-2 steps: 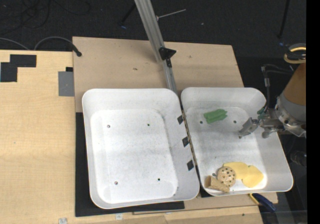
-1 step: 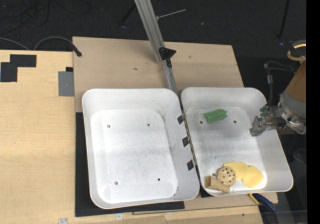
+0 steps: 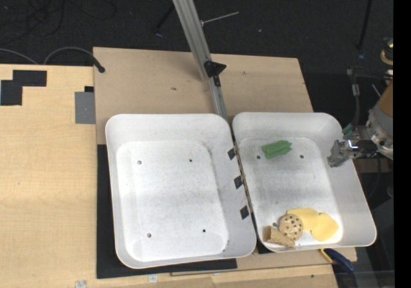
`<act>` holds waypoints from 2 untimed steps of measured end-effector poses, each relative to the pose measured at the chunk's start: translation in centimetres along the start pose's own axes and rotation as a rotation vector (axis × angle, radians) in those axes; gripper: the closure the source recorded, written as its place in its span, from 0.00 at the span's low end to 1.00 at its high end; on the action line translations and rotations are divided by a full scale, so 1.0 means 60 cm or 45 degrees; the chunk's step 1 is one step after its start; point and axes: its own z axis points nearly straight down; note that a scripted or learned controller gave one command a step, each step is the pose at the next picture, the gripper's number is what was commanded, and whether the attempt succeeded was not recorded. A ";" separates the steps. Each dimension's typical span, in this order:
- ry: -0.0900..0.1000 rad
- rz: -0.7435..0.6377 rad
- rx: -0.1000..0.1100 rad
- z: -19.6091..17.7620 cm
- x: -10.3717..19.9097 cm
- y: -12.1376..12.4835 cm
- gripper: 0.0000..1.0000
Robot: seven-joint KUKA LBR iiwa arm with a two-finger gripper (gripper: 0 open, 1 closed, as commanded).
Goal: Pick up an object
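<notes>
While poised at the right rim: gripper (image 3: 338, 152) just over the outer edge of the right bin (image 3: 350, 184), not yet down among the objects.
Nearest target: green block (image 3: 277, 149), in the upper part of the right bin, to the view's left of the gripper at about the same height in the view.
Long axis of green block: roughly left to right, slightly tilted, pointing more or less toward the gripper.
Other candidates: yellow pieces (image 3: 318, 224) and a dotted round piece (image 3: 291, 225) clustered at the near right corner, touching one another, further from the gripper.
Left bin (image 3: 128, 132): away from the arm, across the divider.
Finger state: too small and dark to judge; nothing visibly held.
Coming move, as judged: inward and down toward the green block.
</notes>
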 end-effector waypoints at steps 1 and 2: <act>-0.002 -0.001 -0.003 -0.101 0.002 0.013 1.00; 0.000 -0.002 0.002 -0.132 0.001 0.013 1.00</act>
